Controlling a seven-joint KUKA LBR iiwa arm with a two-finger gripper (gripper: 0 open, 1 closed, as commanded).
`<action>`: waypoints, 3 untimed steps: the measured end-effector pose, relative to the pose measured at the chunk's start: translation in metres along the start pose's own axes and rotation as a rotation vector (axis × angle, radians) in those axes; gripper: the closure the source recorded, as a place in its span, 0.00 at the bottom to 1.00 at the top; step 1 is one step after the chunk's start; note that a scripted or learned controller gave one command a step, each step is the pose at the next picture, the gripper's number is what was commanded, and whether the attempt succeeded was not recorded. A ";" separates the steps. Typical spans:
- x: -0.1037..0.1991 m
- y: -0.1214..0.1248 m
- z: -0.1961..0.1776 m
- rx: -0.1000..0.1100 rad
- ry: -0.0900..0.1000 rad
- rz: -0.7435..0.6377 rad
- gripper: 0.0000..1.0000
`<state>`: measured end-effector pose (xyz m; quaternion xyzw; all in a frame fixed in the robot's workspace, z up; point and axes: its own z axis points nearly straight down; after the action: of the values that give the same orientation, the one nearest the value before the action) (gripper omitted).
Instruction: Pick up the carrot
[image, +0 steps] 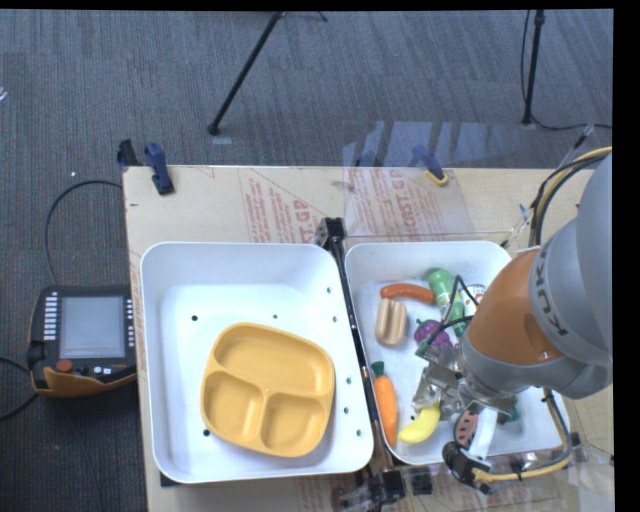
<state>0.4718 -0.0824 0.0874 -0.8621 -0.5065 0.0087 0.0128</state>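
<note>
Carrot (385, 400) lying in right bin (365, 262), just left of the claw (440, 393), long axis near upright in view, green top pointing away, claw opening cannot be told

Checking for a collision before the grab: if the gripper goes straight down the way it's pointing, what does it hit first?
Likely the yellow banana in the right bin; the gripper hangs just above it. The carrot lies further left. Depth is unclear.

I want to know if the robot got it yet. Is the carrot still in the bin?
Yes, in. The carrot lies flat in the right bin, by its left wall, beside a banana. The gripper is near, not holding it.
</note>
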 end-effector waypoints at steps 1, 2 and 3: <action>0.067 -0.035 -0.096 -0.019 0.002 0.089 1.00; 0.065 -0.036 -0.094 -0.015 -0.003 0.092 0.00; 0.065 -0.036 -0.094 -0.015 -0.003 0.092 0.00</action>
<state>0.4750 -0.0095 0.1823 -0.8846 -0.4663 0.0068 0.0053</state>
